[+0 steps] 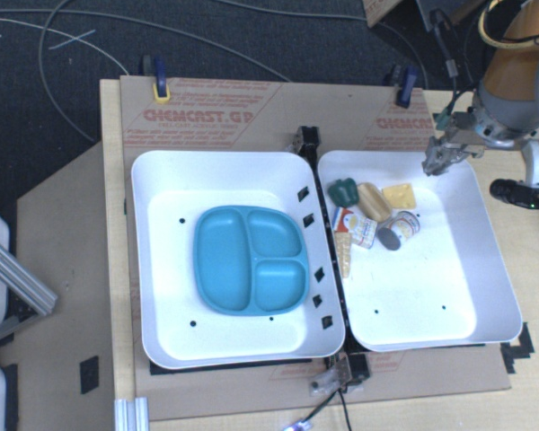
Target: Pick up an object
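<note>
End effector [442, 157] (grip state unclear) hangs over the right bin's [467, 285] far edge; objects [375, 214] cluster left.

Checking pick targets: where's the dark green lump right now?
The dark green lump lies in the right white bin, at its upper-left, by the divider between the bins, just left of a tan cylindrical object.

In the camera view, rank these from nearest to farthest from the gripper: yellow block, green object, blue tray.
Measured from the gripper at the right bin's far right corner:
1. Yellow block, right bin, far side.
2. Green object, right bin, by the divider.
3. Blue tray, middle of the left bin.
</note>
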Robot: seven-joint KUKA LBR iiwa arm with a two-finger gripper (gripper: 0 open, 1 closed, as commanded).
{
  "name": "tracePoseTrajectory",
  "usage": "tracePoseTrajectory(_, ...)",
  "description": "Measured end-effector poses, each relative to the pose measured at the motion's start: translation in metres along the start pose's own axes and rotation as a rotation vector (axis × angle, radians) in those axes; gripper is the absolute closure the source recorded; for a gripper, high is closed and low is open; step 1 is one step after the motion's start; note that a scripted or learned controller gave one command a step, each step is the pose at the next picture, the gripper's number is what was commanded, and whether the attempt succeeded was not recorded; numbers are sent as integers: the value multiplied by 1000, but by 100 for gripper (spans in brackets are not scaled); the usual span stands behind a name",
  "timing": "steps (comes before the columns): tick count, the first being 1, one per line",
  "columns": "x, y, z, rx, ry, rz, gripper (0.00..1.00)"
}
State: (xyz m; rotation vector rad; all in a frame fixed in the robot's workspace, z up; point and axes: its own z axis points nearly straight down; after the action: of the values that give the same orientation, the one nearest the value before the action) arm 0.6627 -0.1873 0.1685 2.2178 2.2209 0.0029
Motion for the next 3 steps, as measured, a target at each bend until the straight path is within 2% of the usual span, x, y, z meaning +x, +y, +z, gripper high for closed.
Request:
tracePoseTrajectory(2,-6,4,-115,0,0,0,100)
tracePoseTrajectory(3,49,-7,-116,6,2,-1,100)
